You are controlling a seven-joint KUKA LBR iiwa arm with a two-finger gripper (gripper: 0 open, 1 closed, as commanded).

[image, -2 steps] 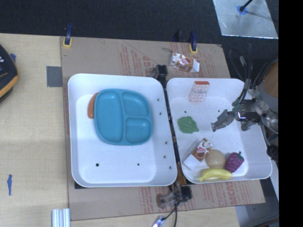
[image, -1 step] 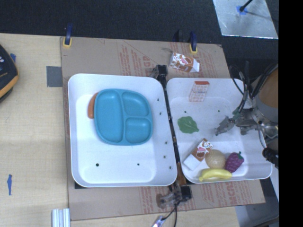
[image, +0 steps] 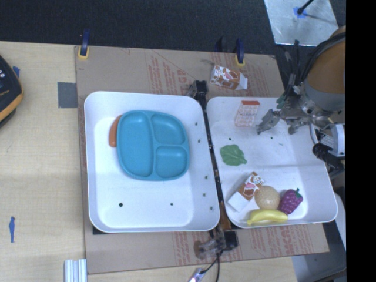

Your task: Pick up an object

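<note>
- The claw [image: 281, 124] hangs over the upper right part of the right bin [image: 320, 175], its fingers spread apart and nothing between them — it is released.
- The grey arm [image: 326, 69] comes in from the right edge, its orange band showing near the top right.
- Just left of the claw, a small white carton with a red top [image: 247, 113] lies in the right bin near its upper rim, apart from the fingertips.
- A green leaf-shaped piece [image: 233, 155] lies lower in the same bin, toward its left wall and well apart from the claw.
- In the bin's lower part a cluster sits close together — a small printed carton [image: 251, 186], a pale round fruit [image: 267, 197], a purple bunch of grapes [image: 291, 201] and a yellow banana [image: 267, 217] along the bottom rim.
- The left bin [image: 103, 210] holds a blue divided plate [image: 153, 144]; an orange object [image: 112, 132] peeks out from under the plate's left edge.
- Outside the bins, a crumpled printed packet [image: 228, 78] lies on the cardboard sheet [image: 147, 69] above the right bin.
- The cardboard rests on the wooden table [image: 35, 175].
</note>
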